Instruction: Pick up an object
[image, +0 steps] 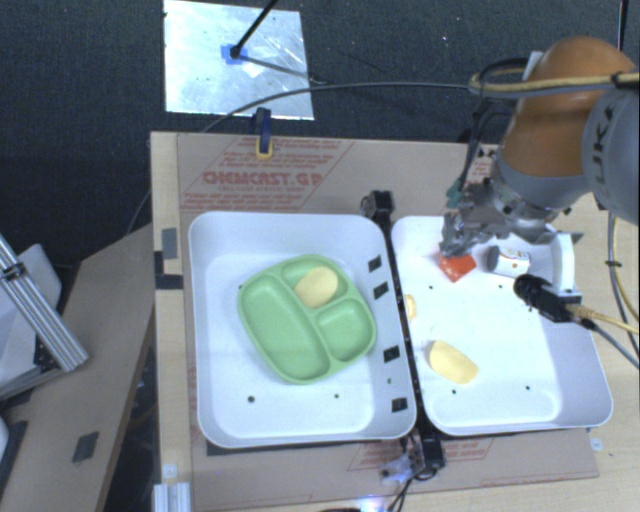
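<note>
Gripper (459, 245): low over right bin's (560, 400) far left corner; open or closed, cannot tell. Red piece (458, 268): right at its tip, near side; held or not, unclear. Yellow piece (452, 362): well nearer, same bin. Green tray (300, 335): leftward, in left bin (215, 330), carrying yellow lump (318, 287).

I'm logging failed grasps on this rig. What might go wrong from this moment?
1. The red piece is small and lies right at the tip of the gripper, so the grasp may slip off or push it aside.
2. It lies near the back wall of the right bin, where a pushed piece could get wedged.
</note>
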